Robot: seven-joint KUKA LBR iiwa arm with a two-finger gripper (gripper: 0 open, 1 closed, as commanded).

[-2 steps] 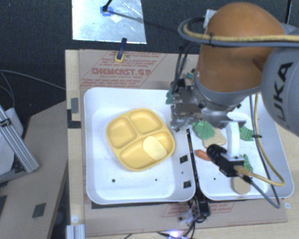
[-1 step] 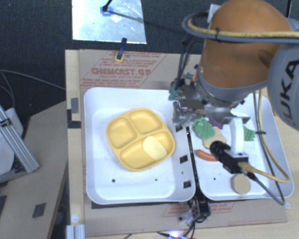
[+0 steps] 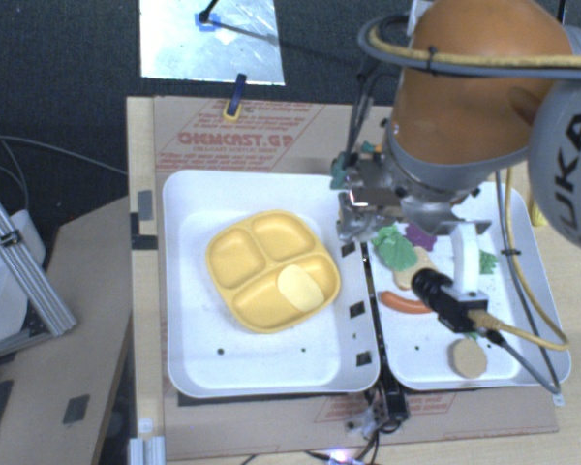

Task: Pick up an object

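Two white bins [image 3: 271, 376] on bench; gripper [image 3: 363, 211] low over right bin's upper-left, spread hidden: cannot tell. Green toy [image 3: 395, 250] just beside, lower-right.

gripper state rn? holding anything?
Gripper: cannot be told. It sits low over the right bin, above the green item; the wrist hides whether it grips anything.
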